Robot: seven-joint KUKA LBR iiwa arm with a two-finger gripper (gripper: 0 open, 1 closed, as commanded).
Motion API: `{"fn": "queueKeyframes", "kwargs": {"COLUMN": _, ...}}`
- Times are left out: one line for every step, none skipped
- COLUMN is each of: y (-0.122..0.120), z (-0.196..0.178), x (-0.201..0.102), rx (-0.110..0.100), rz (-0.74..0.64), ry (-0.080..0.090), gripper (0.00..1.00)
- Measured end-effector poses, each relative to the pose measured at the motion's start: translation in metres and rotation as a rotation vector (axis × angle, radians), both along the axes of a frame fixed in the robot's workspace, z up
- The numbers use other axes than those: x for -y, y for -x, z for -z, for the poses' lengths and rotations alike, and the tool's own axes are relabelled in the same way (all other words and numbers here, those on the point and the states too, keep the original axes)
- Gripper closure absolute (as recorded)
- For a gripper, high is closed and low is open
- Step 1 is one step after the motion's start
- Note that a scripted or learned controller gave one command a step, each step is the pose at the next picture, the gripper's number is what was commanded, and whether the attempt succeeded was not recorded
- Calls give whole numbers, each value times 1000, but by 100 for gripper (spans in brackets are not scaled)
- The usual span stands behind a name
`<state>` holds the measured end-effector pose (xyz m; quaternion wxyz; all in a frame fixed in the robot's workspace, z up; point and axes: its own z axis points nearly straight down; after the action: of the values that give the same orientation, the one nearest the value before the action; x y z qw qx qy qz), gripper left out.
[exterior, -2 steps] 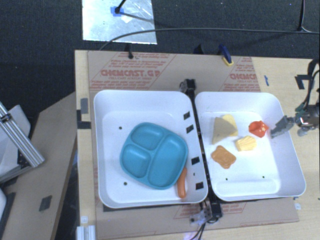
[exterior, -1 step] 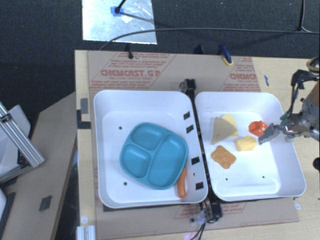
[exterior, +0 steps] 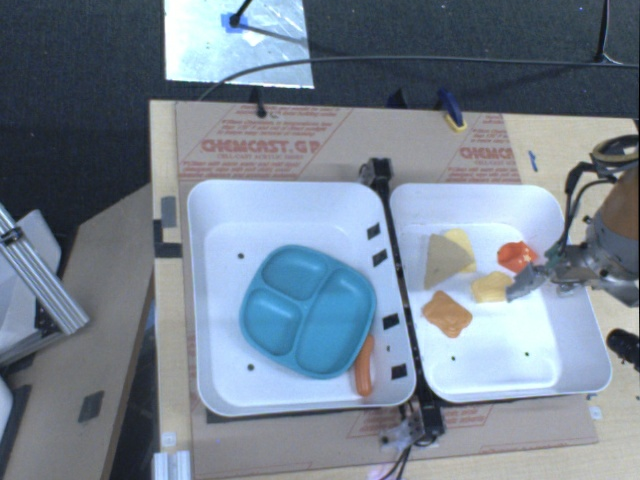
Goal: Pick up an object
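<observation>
Left bin: orange sausage-shaped piece lies at the near edge, touching a blue divided plate. Right bin: orange chunk nearest, then yellow piece, tan wedge, red-orange piece. Gripper sits just beside the yellow piece; whether its pincer is apart or together cannot be determined

Arm enters from right edge of view, over right rim of right bin. Wrist sits low, just above that rim, dark cable looping over its top. Gripper points left, into bin, reaching in over bin floor from right wall. Grey tip tilts slightly downward, toward bin's middle. Finger spacing too blurred to judge.
</observation>
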<state>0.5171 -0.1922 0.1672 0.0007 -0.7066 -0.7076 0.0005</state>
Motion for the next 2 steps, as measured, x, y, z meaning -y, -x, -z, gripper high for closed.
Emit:
{"fn": "queueKeyframes", "kwargs": {"y": 2, "z": 56, "x": 9, "rx": 0, "rz": 1, "ry": 0, "gripper": 0}}
{"fn": "queueKeyframes", "kwargs": {"y": 1, "z": 43, "x": 9, "rx": 4, "rz": 0, "ry": 2, "gripper": 100}}
